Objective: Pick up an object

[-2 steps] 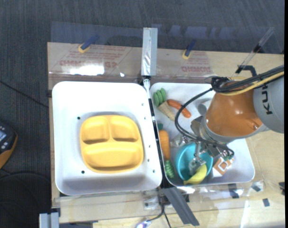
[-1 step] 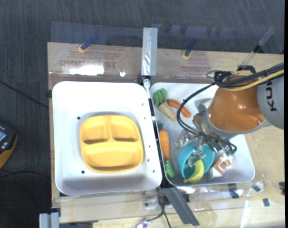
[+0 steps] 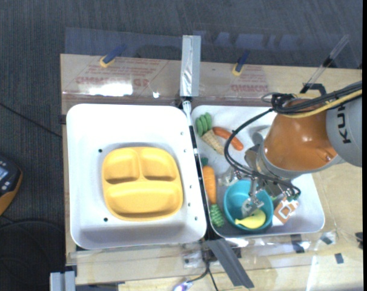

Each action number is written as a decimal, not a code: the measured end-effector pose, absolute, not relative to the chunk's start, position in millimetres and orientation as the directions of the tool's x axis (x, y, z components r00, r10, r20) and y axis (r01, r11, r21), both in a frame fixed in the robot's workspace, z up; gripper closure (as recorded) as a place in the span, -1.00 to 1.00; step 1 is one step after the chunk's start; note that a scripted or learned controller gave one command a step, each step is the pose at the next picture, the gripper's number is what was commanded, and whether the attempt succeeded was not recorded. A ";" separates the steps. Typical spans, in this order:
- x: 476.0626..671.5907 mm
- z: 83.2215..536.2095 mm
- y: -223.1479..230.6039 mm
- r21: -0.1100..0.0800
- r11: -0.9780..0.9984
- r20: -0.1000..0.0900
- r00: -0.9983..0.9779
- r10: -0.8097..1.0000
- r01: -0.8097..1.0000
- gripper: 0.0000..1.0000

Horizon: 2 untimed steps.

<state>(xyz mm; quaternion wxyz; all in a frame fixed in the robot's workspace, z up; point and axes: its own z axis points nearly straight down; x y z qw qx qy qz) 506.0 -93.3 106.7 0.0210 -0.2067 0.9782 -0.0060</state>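
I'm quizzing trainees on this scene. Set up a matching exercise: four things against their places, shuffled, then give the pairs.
Things:
1. yellow tray
2. teal bowl
3. carrot
4. gripper

Places:
A. over the teal bowl
B. left bin
C. right bin's left wall
D. right bin, near front

Pairs: 1-B, 2-D, 3-C, 4-A

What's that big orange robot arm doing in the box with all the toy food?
The robot arm is reaching down into the right bin, which is full of toy food. Its gripper is over a blue bowl with a yellow piece in it. A carrot lies beside the bowl. The left bin holds a yellow divided tray. I can't tell if it has grabbed anything.
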 end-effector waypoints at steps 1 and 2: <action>596.3 91.3 -99.4 -0.007 0.924 -0.013 -0.924 -0.381 -0.381 -1.00; 641.4 90.6 -96.1 0.001 0.969 0.002 -0.969 -0.247 -0.247 -1.00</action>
